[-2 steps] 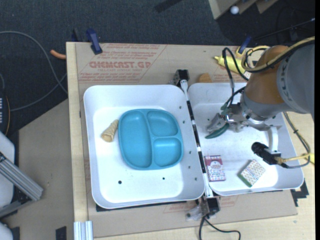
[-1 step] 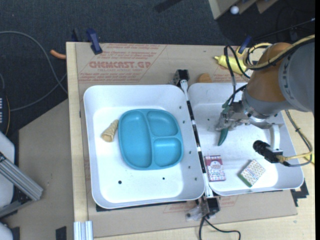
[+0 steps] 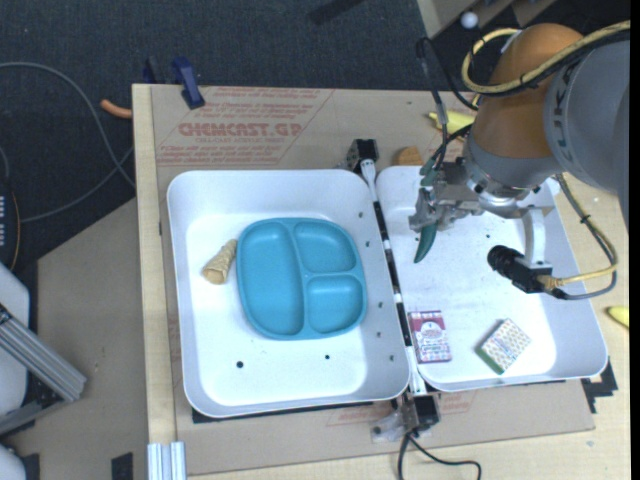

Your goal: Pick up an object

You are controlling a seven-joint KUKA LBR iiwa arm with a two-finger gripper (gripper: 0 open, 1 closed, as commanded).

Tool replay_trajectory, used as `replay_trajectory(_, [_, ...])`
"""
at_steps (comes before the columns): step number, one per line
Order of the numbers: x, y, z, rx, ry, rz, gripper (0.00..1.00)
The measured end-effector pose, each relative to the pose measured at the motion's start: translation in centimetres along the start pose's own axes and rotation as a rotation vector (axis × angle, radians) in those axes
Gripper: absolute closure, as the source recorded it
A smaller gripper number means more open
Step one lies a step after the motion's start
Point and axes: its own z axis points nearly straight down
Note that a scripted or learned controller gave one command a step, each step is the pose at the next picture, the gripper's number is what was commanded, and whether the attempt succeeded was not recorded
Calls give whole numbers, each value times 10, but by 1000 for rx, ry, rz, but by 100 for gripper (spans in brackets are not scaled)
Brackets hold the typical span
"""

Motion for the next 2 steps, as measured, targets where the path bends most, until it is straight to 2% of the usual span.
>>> replay_trajectory(1, [40,0,1,2,0,0,100])
replay_trajectory(2, [25,-4,1,3,-1,2,100])
